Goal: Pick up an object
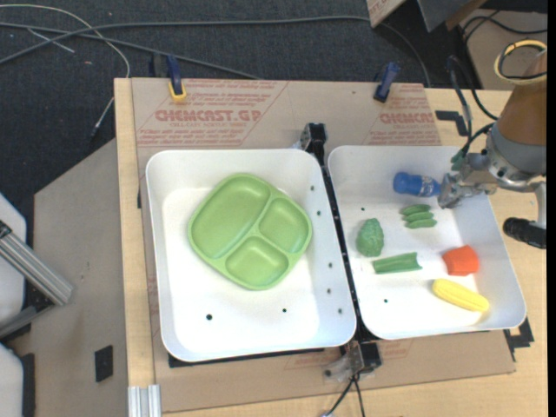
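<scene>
Hovering claw [449, 191] nr blue toy [412, 183] (touching?)

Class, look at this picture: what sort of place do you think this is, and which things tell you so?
Probably a robot lab test bench. A robot arm reaches over two white bins clamped to a board; one bin holds toy food like a yellow banana, and loose cables trail across the floor.

arm [524, 120] cut by right edge, blue object [410, 183] partly hidden
</scene>
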`<state>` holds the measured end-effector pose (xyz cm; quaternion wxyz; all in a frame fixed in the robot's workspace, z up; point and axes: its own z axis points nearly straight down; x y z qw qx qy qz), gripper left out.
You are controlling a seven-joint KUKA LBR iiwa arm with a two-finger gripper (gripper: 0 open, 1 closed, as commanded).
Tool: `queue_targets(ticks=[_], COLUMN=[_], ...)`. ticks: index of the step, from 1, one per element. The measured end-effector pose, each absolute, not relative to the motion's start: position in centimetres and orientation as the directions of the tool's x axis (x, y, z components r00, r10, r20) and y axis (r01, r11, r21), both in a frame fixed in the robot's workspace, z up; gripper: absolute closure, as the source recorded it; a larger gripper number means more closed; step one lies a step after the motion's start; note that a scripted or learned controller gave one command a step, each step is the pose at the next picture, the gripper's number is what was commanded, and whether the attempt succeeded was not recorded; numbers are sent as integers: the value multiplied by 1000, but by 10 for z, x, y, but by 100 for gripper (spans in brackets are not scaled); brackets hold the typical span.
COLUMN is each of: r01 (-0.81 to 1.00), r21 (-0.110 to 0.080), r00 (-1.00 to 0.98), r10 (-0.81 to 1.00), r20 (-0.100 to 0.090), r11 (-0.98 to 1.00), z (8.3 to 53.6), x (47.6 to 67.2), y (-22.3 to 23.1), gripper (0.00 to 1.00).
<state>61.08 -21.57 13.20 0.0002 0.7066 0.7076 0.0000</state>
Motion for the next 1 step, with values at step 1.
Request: queue_targets(ticks=[1], r01=[1000], r21=[3], r00=[-1], r10=[1000], r20=[-1], r11=[1], z=[151], x=[615], y=[-215], gripper=[100])
